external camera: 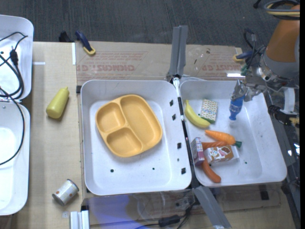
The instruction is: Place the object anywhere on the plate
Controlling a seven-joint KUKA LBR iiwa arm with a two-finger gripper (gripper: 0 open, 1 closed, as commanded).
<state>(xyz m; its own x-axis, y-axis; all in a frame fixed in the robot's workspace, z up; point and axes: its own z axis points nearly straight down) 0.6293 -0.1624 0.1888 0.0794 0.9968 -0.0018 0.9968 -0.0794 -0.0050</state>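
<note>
A yellow three-compartment plate (127,125) lies in the left bin (95,175) with nothing on it. At the back of the right bin (267,171), a small blue bottle (235,108) stands upright. My gripper (241,92) sits directly on the bottle's top, reaching in from the right, and its fingers are shut on the neck. I cannot tell whether the bottle's base touches the bin floor or hangs just above it. Plate and bottle are a bin's width apart, with the divider between them.
The right bin also holds a banana (195,117), a patterned packet (208,109), a carrot (220,137), a juice box (221,153) and a second orange piece (211,173). On the bench left of the bins lie a yellow squeeze bottle (57,103) and a can (65,191).
</note>
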